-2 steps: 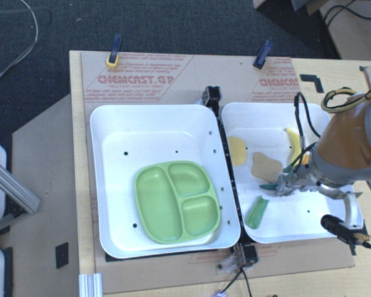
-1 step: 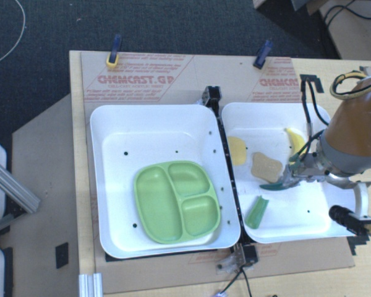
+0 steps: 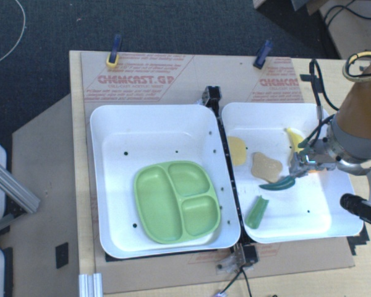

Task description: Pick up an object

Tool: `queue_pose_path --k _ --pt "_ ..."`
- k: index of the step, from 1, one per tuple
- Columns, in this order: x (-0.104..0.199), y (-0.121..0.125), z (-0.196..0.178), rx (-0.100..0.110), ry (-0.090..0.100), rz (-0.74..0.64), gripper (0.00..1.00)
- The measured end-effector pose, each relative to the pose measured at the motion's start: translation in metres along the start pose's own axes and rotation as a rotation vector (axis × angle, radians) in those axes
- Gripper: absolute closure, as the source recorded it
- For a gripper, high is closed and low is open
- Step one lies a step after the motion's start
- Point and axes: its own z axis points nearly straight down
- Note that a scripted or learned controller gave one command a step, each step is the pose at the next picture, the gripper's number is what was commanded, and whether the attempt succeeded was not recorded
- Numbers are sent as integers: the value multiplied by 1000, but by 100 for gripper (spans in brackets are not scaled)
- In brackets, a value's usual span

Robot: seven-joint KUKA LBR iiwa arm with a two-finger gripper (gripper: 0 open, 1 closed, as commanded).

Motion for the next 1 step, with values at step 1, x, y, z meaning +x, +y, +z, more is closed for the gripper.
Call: queue_pose_path --k 1 --pt "6 0 -45 -5 -1 -1 100"
